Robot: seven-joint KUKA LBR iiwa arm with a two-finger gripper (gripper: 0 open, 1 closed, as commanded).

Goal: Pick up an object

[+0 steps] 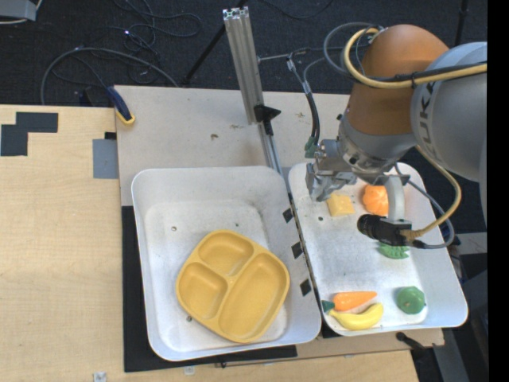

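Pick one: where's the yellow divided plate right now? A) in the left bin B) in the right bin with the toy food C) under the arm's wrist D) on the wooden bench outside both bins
A: the yellow divided plate lies flat inside the left bin, while the banana, carrot and other toy food sit in the right bin.

1. Left bin (151, 205): holds a yellow three-compartment plate (232, 283), lying flat toward the near side.
2. Right bin (350, 253): arm (398, 78) reaches in from right, tool (322, 185) low over the far-left corner.
3. Pale yellow block (340, 205) just beside the tool; orange piece (375, 199) right of the block.
4. Near edge: toy carrot (354, 299) touching banana (359, 317); green round fruit (410, 299) to their right.
5. Green leafy item (393, 251) mid-bin, partly under a black part.
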